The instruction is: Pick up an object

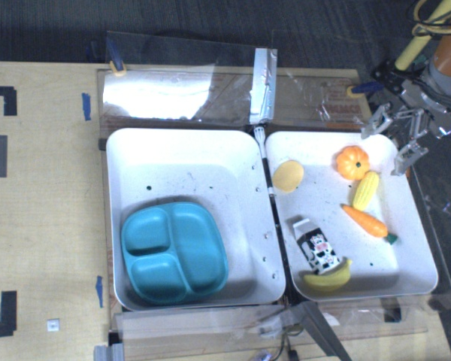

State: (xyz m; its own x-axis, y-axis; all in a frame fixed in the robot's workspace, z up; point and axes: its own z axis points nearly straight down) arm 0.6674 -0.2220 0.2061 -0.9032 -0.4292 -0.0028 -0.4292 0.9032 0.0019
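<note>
While the gripper (397, 135) hangs open and empty over the right bin's (417, 269) top corner, the nearest thing is the small orange pumpkin (352, 162) just beside it: likely light, hard, smooth; best pinched across its middle.

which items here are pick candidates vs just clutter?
Pick candidates, right bin: orange pumpkin, corn cob, carrot, pale yellow round fruit, banana, black-and-white cow toy.

Lying about: blue divided plate in left bin. Gripper open, holding nothing.
</note>
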